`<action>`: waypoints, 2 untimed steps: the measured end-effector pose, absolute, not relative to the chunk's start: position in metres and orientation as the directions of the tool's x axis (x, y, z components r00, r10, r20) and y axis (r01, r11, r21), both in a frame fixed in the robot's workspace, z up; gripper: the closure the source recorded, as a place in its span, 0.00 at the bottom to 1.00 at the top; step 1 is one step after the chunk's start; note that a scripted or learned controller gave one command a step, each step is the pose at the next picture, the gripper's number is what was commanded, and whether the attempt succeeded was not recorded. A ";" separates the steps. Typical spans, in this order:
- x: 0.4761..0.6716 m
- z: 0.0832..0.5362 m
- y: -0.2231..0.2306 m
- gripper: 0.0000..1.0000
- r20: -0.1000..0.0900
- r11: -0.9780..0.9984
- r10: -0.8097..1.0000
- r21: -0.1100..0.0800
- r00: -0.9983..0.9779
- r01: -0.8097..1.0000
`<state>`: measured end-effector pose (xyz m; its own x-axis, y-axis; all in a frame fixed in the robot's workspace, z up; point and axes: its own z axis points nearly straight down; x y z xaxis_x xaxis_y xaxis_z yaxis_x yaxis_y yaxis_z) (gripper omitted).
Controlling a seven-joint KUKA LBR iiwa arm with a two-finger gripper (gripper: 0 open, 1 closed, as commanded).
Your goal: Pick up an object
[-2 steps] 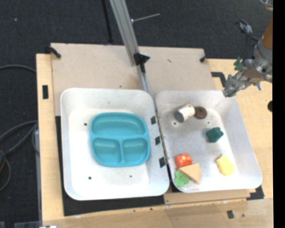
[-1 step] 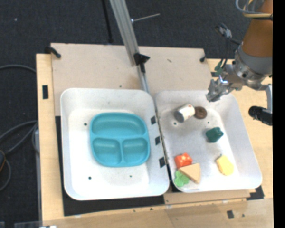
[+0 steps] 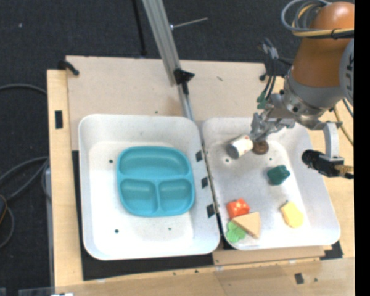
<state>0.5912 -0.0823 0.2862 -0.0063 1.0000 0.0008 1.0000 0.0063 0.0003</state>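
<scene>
Gripper (image 3: 259, 142) low over the far part of the right bin (image 3: 308, 227), beside a white cylinder (image 3: 239, 147).

We find the grey arm with its orange band reaching in from the right, its gripper down just beside the white cylinder, which lies on its side with a brown end toward the gripper; we cannot tell whether the jaws are spread or closed, nor whether they touch it. In the same bin we note a dark green piece (image 3: 277, 175), a yellow piece (image 3: 291, 214), and at the near edge a red piece (image 3: 237, 208), a tan wedge (image 3: 250, 224) and a light green piece (image 3: 235, 232) clustered together. The left bin (image 3: 95, 233) holds a teal divided tray (image 3: 155, 180).
</scene>
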 end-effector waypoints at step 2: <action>0.559 0.256 0.025 1.00 0.001 0.007 1.000 0.000 -0.007 1.000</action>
